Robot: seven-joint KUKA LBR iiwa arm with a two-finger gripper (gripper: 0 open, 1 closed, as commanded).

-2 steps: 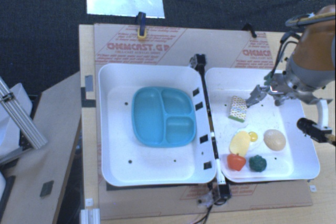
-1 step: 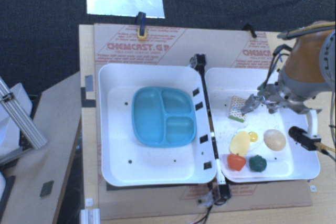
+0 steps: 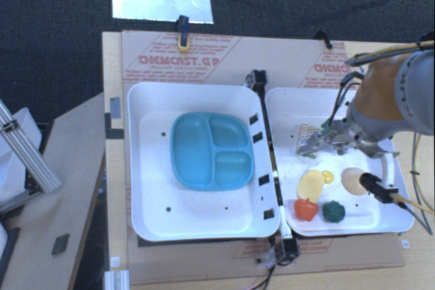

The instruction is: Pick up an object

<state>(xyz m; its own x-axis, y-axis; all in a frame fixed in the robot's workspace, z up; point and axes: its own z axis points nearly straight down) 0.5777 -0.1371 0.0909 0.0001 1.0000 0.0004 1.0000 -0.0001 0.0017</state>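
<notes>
Reaching into the right bin (image 3: 289, 102), the end effector (image 3: 309, 145) is being held low.
Its finger state cannot be told; toys (image 3: 311, 185) are lying just beside it.

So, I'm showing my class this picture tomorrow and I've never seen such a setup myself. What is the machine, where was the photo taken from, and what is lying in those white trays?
The photo comes from one fixed camera above a bench, looking down at a slant. The grey machine with the orange band is a robot arm reaching in from the right. At its tip is a two-finger gripper, low over the right bin; I cannot tell whether it holds anything.

The left bin holds a blue divided plate. The right bin holds small toy-like things: a yellow piece, a red piece, a dark green piece and a tan round piece. The arm's job is to pick one up.
</notes>
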